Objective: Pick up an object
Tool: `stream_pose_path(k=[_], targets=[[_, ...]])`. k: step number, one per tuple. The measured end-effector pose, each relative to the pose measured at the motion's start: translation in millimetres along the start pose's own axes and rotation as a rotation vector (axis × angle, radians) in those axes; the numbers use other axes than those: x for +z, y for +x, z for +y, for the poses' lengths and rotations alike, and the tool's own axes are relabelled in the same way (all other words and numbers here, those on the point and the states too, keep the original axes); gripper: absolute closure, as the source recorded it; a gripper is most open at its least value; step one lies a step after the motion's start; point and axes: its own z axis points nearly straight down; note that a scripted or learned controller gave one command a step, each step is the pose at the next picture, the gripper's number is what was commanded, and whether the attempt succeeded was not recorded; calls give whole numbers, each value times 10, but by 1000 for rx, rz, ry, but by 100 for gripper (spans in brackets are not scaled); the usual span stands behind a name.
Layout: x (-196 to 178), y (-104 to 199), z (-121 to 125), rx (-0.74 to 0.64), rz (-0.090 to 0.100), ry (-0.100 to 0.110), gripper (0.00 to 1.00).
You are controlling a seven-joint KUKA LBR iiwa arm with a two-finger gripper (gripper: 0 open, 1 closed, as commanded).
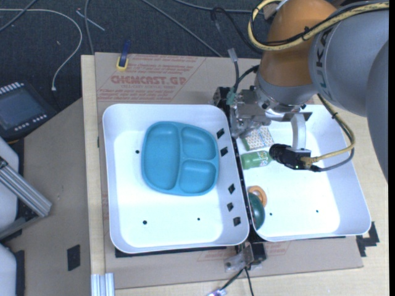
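White plastic forms both shallow bins, set side by side on the cardboard-covered surface (154, 79). In the left bin (120, 184) lies a blue divided plate (180, 158) with three compartments, sitting a little toward the far side of the bin and right of its middle; it carries nothing. Bare white floor runs along the bin's near and left sides.

Over in the right bin (327, 208), the objects cluster along the left wall. Farthest is a small pale packet with a printed pattern (258, 139), tilted. Just near of it lies a green rectangular item (254, 160). Nearer still, against the same wall, an orange ring-like piece (257, 195) sits touching a dark teal rounded object (257, 211) at the bin's near-left corner.

The arm (345, 48) reaches in from the right, with its orange band (296, 29) above the wrist. Its tool (247, 117) hangs over the far-left part of the right bin, just above the patterned packet. Whether it is open or closed I cannot tell, since the wrist covers it. A black cable fitting (290, 156) hangs beside the green item.
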Motion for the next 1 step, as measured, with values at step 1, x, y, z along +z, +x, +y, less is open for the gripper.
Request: stream_pose_path(k=[1], targets=[[145, 488, -148, -1, 0, 1, 100]])
